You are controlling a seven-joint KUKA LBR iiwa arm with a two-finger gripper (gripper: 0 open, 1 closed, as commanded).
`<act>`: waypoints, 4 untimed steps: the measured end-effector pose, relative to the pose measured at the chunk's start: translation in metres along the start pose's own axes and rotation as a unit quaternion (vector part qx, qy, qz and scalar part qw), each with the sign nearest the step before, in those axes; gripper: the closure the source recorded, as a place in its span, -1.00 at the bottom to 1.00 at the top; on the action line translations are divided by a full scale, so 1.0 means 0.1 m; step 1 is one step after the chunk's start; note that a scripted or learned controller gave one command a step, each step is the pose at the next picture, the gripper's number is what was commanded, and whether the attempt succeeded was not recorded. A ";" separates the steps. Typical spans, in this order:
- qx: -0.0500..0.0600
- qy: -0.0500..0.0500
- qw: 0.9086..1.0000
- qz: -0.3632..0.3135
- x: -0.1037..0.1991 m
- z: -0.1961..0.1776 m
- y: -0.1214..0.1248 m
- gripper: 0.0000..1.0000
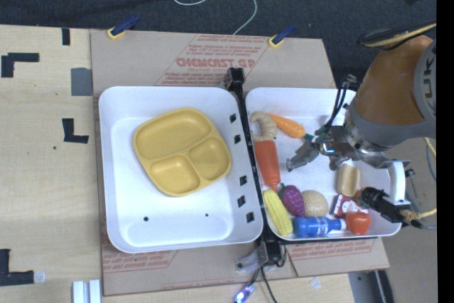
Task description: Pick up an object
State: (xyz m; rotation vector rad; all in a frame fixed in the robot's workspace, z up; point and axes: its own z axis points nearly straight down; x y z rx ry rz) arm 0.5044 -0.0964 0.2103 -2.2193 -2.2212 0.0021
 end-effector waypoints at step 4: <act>-0.006 0.002 1.000 -0.006 1.25 -1.09 -0.20 1.00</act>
